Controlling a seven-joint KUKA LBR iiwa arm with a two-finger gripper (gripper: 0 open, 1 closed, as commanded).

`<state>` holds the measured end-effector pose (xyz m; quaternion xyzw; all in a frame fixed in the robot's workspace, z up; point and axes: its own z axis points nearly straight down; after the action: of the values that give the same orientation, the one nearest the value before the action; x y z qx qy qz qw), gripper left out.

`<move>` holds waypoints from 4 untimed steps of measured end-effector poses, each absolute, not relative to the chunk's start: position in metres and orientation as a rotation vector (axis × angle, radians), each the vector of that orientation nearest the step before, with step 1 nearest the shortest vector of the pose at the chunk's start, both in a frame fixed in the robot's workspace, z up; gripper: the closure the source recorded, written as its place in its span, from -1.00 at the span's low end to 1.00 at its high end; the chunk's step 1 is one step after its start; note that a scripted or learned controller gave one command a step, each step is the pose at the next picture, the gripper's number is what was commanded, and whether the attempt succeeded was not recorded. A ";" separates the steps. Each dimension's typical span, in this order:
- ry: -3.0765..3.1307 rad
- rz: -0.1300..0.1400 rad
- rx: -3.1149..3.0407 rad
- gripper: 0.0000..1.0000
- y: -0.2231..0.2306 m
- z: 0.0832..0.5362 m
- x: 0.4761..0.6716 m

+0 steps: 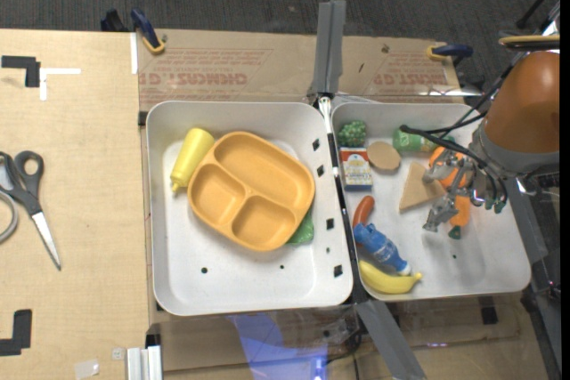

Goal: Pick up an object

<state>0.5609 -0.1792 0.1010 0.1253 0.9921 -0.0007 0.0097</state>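
Here, the gripper [443, 211] hung over the right bin [499, 276], toward its right side, with the orange-banded arm [525, 107] above it. You could not tell from this view how the end effector stood, and nothing was visibly caught in it. The likeliest target, judging by position, was the small orange item [461, 207] touching or just beside the gripper; whether it was a carrot could not be confirmed. A tan wedge [417, 190] lay just left of it, and a round tan disc [384, 157] farther left. The banana [390, 279], blue bottle [381, 248] and red sausage [362, 210] lay well apart, by the bin's left wall. To perform the step well, you needed to centre over one item only, keep clear of the wedge, descend squarely, then close before lifting.
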 end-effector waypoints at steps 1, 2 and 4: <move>3.071 -0.003 0.555 -1.00 -0.158 0.101 0.616; 3.094 -0.005 0.421 -1.00 -0.180 0.100 0.522; 3.081 -0.003 0.514 -1.00 -0.170 0.099 0.483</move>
<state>0.4827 -0.1695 0.0994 0.1647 0.9863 -0.0010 0.0090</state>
